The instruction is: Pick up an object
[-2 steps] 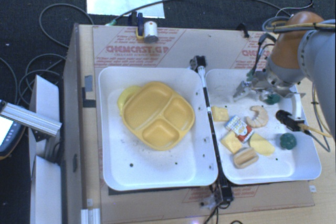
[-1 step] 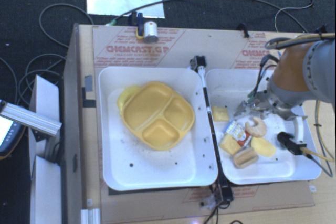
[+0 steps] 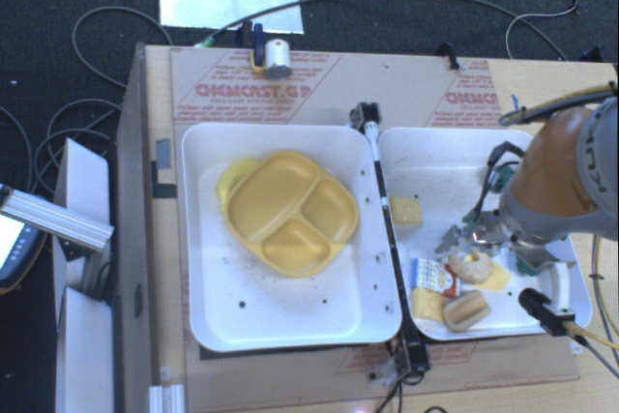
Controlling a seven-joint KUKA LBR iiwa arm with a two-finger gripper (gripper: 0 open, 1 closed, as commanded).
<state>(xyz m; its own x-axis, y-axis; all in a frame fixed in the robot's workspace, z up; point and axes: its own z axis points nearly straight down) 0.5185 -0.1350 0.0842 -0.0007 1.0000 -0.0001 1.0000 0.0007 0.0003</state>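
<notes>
My gripper (image 3: 465,239) hangs low over the middle of the right bin (image 3: 435,160), on the grey arm with the orange band (image 3: 561,160) that comes in from the right. Right below and beside it lies a pale ring-shaped pastry (image 3: 473,266) on a flat yellow piece (image 3: 497,280). A brown bread roll (image 3: 465,309) and a yellow wedge (image 3: 426,303) rest near the bin's front wall. A white and red packet (image 3: 434,274) lies left of the pastry. A pale yellow cube (image 3: 406,210) sits by the left wall. I see nothing held between the fingers.
The left bin (image 3: 208,285) holds a yellow divided plate (image 3: 292,212) tilted on a second yellow dish (image 3: 232,179). A black divider bar (image 3: 383,208) runs between the bins. The far half of the right bin is bare white floor.
</notes>
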